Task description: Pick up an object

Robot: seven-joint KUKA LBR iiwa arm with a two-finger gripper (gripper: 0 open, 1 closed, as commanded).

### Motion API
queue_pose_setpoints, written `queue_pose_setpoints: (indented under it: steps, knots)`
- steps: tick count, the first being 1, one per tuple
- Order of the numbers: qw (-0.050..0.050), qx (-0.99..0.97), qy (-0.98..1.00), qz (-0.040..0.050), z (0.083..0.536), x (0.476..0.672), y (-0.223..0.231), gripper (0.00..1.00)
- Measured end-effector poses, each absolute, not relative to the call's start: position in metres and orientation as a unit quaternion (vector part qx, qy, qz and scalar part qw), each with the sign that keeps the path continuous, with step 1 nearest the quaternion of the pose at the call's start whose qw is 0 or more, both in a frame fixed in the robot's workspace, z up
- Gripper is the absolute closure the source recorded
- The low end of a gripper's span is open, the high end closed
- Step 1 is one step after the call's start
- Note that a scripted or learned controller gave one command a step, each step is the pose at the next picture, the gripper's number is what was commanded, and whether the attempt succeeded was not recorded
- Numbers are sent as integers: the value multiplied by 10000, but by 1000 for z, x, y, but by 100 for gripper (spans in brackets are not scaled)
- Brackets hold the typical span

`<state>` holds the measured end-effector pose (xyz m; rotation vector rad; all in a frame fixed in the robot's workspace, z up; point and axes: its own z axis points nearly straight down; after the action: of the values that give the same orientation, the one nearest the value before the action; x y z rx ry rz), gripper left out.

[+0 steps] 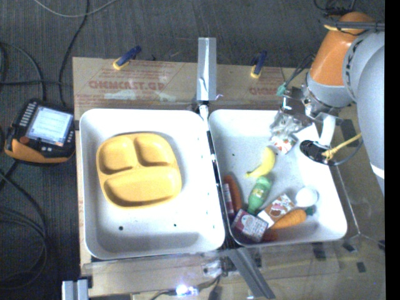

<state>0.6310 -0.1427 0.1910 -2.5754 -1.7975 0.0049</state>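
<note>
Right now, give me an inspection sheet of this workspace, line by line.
Surface: bench with a brown board bearing two shallow white bins side by side, left bin and right bin.
Job's things: in the right bin, a banana, green bottle, carrot, sausage, dark red packet and a white round object.
Clutter: yellow divided tray in the left bin.
Grippers: gripper over the right bin's upper right, just above the banana; too blurred to tell its grasp.
Cables: loose cables on the floor above the bench.
Surroundings: handheld control pendant left of the bench; two blue-and-yellow clamps on the board's far edge.
</note>
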Motion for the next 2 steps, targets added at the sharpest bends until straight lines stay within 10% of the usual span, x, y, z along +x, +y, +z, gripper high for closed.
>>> queue_pose_setpoints:
  steps: [1, 2]
  knots:
    - [-1, -8203, -5719, 20, 191, 631, -143, 0]
    - [-2, -8068, -5909, -4, 93, 570, -136, 0]
